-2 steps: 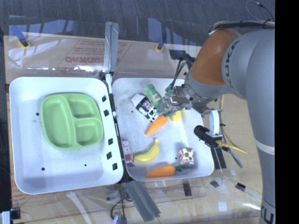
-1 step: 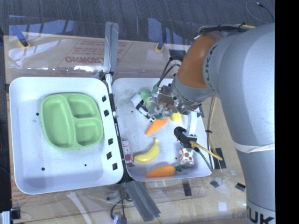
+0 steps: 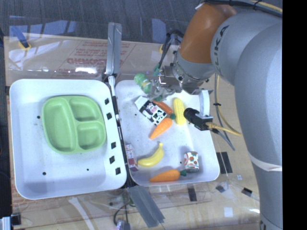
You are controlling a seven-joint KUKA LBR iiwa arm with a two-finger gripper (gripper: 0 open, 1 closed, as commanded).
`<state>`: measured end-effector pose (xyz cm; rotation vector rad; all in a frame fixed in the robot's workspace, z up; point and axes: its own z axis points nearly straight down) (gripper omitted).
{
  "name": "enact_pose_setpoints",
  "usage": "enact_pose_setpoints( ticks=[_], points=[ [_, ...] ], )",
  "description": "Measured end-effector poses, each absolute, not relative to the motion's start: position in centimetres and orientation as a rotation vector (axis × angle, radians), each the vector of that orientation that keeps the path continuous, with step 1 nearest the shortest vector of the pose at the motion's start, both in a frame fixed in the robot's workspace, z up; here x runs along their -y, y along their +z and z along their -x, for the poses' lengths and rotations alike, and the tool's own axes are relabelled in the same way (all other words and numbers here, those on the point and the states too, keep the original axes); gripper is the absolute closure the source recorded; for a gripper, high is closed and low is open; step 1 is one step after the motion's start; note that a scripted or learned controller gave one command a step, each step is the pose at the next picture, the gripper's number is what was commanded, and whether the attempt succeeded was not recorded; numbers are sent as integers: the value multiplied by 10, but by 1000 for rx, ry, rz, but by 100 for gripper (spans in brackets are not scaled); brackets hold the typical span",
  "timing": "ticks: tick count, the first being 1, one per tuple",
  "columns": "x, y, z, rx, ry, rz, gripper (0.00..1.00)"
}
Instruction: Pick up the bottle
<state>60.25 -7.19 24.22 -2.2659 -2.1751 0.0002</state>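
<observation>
The arm [image 3: 240, 56] is reaching in from the right over the far end of the right bin [image 3: 139, 174]. Its gripper [image 3: 158, 83] is hanging just beside a green bottle [image 3: 142, 81] at the bin's far edge. A corn cob [image 3: 178, 110], two carrots [image 3: 160, 127] [image 3: 164, 176], a banana [image 3: 152, 157], a small can [image 3: 191, 161] and a cow-patterned carton [image 3: 151, 110] are lying in that bin. A green divided plate [image 3: 74, 123] is sitting in the left bin [image 3: 29, 176].
</observation>
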Motion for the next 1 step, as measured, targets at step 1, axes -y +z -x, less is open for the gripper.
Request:
enact_pose_setpoints(
  ticks=[1],
  points=[
    [43,264,-567,2062,5,2365,100]
  ],
)
